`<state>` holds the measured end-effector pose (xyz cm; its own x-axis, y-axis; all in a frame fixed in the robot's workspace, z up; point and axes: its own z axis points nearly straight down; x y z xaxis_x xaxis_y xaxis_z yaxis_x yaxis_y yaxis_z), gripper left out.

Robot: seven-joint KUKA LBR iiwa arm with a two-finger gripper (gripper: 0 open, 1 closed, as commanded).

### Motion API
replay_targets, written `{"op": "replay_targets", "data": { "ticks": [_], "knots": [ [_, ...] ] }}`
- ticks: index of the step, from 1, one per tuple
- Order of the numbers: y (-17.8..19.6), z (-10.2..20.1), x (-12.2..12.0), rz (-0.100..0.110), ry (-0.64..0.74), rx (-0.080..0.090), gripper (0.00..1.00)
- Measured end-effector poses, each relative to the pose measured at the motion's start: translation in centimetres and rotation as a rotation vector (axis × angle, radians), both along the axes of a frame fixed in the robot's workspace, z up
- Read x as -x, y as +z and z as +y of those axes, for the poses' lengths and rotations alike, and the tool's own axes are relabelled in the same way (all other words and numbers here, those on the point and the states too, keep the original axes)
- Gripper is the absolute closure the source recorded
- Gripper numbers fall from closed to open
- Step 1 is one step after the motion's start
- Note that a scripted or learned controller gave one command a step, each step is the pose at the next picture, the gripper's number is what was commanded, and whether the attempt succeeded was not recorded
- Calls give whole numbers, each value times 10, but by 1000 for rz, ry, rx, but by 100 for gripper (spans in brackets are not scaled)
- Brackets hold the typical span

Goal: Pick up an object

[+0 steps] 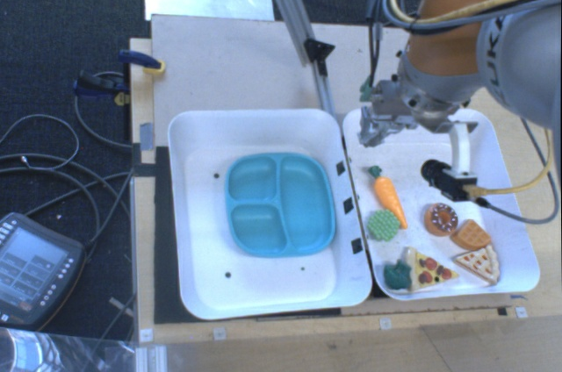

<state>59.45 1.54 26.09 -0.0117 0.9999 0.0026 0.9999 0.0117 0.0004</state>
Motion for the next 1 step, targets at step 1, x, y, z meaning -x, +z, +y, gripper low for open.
{"op": "replay_targets", "data": {
  "ticks": [1],
  "knots": [
    [-4, 41, 13, 1, -1, 1, 100]
  ]
}}
